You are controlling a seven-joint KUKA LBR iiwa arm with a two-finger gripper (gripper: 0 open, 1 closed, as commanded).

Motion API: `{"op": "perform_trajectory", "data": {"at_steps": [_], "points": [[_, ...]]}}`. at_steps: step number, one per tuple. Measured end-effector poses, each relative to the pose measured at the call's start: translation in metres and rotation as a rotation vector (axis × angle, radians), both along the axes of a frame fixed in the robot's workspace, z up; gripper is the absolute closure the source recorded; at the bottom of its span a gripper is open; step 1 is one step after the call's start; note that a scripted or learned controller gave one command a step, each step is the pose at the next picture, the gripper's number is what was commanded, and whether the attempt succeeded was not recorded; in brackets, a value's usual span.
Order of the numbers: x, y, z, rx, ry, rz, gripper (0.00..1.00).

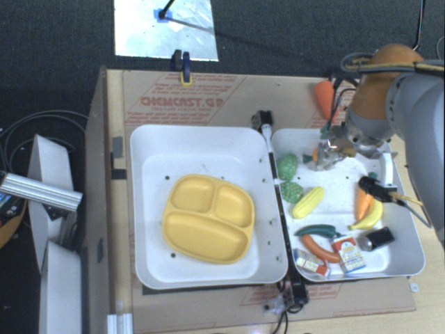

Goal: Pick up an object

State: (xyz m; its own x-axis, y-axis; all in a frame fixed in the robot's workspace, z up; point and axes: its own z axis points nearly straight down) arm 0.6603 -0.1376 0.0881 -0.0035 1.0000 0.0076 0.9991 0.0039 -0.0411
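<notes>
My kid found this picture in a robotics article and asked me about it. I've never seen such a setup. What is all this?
It is a single photo from a camera fixed above a workbench, looking down at a slant. The grey machine on the right is a robot arm; its gripper hangs over the right bin, which holds toy food: a corn cob, a banana, a carrot, a sausage and some small boxes. The left bin holds a yellow divided plate. I see nothing held in the gripper.
</notes>
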Motion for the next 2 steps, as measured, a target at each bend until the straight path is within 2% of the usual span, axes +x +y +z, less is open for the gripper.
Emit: {"op": "perform_trajectory", "data": {"at_steps": [1,2], "points": [[-0.095,-0.05,0.031,-0.009,-0.043,-0.004,1.0],[-0.04,0.014,0.035,-0.007,-0.045,0.001,1.0]]}}
